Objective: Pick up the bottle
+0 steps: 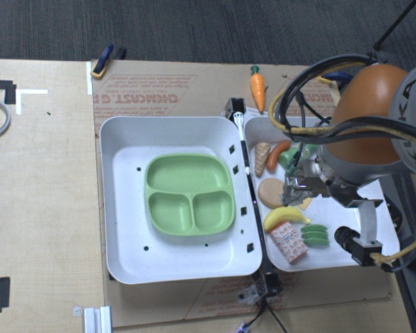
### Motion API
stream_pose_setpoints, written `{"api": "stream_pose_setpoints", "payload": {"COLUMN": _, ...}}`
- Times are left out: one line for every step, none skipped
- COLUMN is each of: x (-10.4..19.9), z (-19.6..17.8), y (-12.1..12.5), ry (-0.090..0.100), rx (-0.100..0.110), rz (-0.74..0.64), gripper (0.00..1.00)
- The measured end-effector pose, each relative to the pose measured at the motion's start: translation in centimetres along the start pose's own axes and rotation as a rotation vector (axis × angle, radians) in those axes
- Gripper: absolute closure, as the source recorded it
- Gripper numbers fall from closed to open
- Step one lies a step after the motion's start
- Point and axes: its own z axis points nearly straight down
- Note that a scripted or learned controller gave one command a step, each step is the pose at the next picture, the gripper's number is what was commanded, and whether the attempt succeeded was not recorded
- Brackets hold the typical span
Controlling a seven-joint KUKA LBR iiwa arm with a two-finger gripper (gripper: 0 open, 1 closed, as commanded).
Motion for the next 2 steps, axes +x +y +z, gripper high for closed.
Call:
{"api": "stream_pose_setpoints", "payload": {"x": 9.2, "z": 2.1, "y": -0.4, "ry": 0.000, "rx": 0.001, "rz": 0.039, "gripper": 1.00}}
{"api": "stream_pose_setpoints", "payload": {"x": 15.1, "z": -0.2, "y": -0.5, "ry": -0.001, "rx": 0.000, "rz": -0.132, "gripper": 1.00}}
